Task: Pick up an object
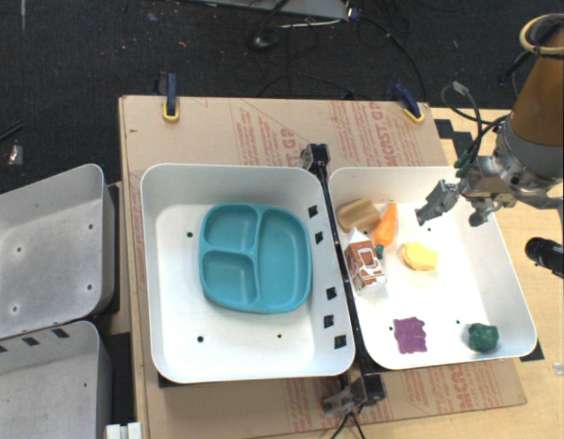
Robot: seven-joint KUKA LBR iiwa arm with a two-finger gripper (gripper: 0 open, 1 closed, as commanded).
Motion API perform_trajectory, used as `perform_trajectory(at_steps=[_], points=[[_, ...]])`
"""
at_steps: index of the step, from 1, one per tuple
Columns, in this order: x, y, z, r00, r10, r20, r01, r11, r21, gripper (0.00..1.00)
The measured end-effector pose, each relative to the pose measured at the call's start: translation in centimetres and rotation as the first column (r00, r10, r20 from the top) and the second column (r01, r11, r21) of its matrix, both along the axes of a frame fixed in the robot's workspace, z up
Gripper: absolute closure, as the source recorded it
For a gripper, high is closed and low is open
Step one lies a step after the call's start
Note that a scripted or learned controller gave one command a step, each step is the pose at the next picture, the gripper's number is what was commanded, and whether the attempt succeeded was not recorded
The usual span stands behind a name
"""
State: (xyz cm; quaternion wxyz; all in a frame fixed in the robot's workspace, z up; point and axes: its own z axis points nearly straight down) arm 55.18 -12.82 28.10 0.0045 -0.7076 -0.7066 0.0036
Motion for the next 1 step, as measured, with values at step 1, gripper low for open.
perform_trajectory(at_steps=[1], points=[[0.19,0.04,0.59,1.0,0.003,0.011,-0.003,1.0,-0.001,0.0]])
